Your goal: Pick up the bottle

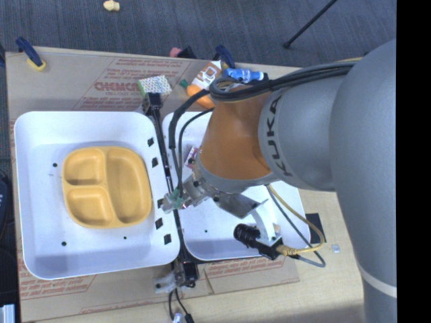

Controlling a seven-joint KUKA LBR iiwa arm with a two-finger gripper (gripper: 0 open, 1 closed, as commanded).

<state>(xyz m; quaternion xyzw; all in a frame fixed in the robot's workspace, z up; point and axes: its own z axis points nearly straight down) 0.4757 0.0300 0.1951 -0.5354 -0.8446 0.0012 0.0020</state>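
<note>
The tool (186,198) sits low over the near left corner of the right bin (217,249), close against the wall it shares with the left bin (21,180). The orange band (232,143) and the grey arm (323,130) above it hide most of the tool, so whether it is apart, together or clamped on anything cannot be told. Nor can I tell where the bottle lies, since the arm covers most of the right bin. To the tool's left, well apart from it, a yellow divided tray (106,186) lies flat in the middle of the left bin. Beyond the tool, past the far rim of the right bin, an orange-and-white item (202,81) rests on the cardboard-covered surface (101,86), partly hidden by the arm, with a small checkered tag (154,85) just to its left. Just to the tool's right and nearer the camera, a black cable plug (250,235) hangs above the bare white floor of the right bin. A blue clamp (30,52) grips the surface's far left corner.
</note>
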